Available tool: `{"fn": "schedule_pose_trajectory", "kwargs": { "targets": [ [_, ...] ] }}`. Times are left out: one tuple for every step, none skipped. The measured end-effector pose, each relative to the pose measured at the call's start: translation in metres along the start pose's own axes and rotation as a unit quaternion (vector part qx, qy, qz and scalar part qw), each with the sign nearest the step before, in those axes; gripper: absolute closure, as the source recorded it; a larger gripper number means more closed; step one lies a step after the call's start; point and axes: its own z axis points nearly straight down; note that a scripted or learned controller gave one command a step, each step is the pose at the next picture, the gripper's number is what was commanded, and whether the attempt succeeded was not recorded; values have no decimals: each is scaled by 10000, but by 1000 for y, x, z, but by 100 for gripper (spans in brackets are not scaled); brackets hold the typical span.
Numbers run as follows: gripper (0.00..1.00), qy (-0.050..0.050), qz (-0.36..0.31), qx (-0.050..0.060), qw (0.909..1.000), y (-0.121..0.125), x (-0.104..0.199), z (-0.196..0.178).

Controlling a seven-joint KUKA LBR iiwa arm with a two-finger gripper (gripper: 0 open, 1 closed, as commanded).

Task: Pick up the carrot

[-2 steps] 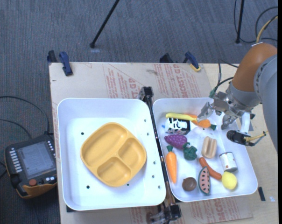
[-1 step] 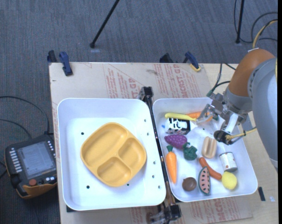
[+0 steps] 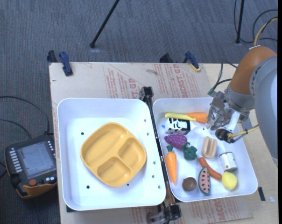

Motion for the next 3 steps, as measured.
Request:
{"fn": "schedule_pose_trajectory", "kwargs": {
  "targets": [
    [0, 0, -9, 4, 10000, 0, 0, 0],
    [100, -10, -26, 25, 10000, 0, 0, -10],
    [0, -11, -34, 29, 10000, -1, 0, -9]
  ]
}}
